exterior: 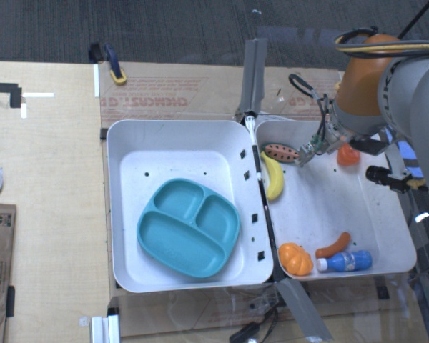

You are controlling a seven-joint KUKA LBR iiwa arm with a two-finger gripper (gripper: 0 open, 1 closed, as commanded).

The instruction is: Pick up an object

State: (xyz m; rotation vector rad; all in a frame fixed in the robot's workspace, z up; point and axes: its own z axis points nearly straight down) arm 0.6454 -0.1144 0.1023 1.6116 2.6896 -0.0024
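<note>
- Gripper (309, 148) low at right bin's (386, 263) far edge, beside brown spotted object (280, 153); finger state cannot be judged
- Banana (273, 177) along left wall

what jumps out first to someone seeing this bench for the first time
The big teal three-compartment plastic plate lying alone in the left white bin catches the eye first. Next comes the grey arm with its orange band reaching in over the right white bin, its hand low near a yellow banana. Along that bin's near edge sit a small orange pumpkin-shaped toy and a blue-capped bottle.
</note>
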